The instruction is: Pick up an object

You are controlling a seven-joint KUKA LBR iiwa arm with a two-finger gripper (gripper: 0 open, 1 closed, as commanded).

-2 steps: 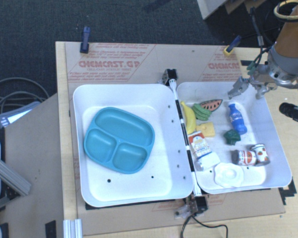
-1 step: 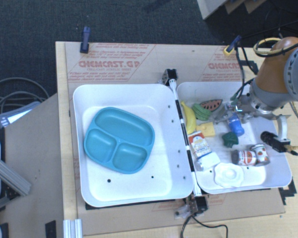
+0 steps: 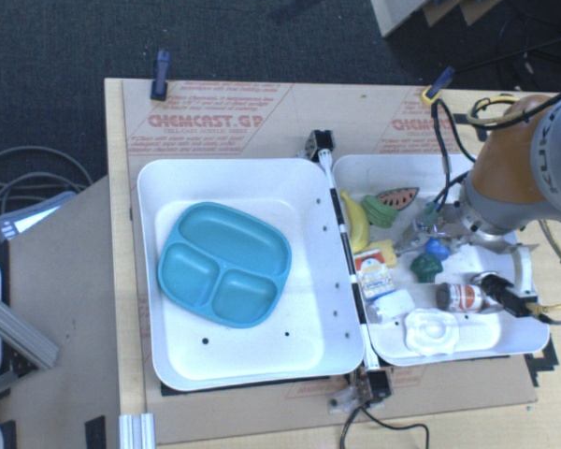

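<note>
Reaching into the right bin (image 3: 524, 342), the arm (image 3: 510, 171) lowers its gripper (image 3: 434, 235) just above a blue piece (image 3: 437, 248), with a green toy (image 3: 425, 267) beside that piece. Whether anything is held cannot be told; the approach step seems underway, and next it must close and lift

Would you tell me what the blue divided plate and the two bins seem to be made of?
The blue divided plate looks like moulded plastic, semi-matte: uniform colour, soft rounded compartment ridges. The left bin and right bin look like thin white plastic, slightly glossy, with rounded corners; the exact material is uncertain.
</note>
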